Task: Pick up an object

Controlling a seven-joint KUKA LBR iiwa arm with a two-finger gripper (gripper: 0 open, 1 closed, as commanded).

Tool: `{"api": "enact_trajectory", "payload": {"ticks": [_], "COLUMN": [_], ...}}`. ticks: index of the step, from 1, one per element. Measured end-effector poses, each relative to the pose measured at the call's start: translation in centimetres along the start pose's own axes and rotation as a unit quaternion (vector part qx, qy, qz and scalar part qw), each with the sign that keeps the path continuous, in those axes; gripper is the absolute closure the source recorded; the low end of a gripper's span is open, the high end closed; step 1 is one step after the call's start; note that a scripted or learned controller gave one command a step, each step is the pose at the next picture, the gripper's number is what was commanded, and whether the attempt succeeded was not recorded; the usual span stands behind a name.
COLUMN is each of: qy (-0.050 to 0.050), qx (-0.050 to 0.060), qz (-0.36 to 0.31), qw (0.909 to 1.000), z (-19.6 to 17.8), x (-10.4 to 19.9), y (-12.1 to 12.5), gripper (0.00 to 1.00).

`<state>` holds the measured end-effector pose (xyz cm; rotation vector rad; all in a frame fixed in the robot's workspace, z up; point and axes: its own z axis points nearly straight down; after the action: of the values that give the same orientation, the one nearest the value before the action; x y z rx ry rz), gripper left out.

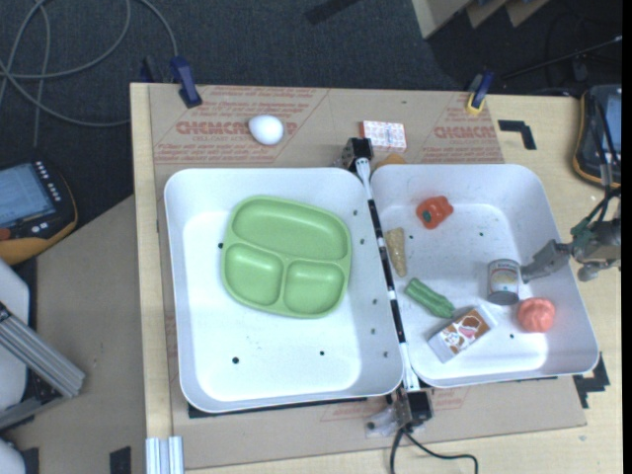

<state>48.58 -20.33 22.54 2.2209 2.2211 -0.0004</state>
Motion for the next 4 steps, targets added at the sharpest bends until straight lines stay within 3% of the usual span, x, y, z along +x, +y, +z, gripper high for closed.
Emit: {"api": "enact_trajectory", "payload": {"ticks": [1, 2, 3, 4], "qy": [0.0, 0.0, -0.001, 0.0], "qx": [0.0, -0.001, -0.002, -0.001], "qz": [0.0, -0.001, 0.0, -0.001], "qw": [1.0, 1.0, 1.0, 1.0], "z": [14.1, 14.1, 14.0, 14.0], "x": [2.1, 8.9, 10.1, 9.5], "y": [3.1, 6.9, 13.9, 18.1], "gripper": [0.0, 0.0, 0.0, 0.0]}}
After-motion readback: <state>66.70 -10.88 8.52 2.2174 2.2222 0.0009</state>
